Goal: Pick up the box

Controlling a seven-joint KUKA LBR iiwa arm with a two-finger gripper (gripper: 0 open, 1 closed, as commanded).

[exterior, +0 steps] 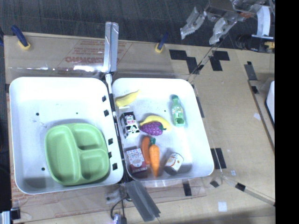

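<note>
approach step: the hand (207, 26), fingers apart and holding nothing, hangs well beyond the right white bin (202, 139); next, descend onto the small black-and-white carton box (129, 123).

bins (28, 97): glossy white plastic | tray (77, 153): matt green plastic | bench (233, 120): pale wood

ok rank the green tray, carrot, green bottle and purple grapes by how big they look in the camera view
1. Green tray, by far the largest, in the left bin.
2. Carrot.
3. Green bottle.
4. Purple grapes.
The bottle and grapes look close in size, so their order is unsure.
</note>
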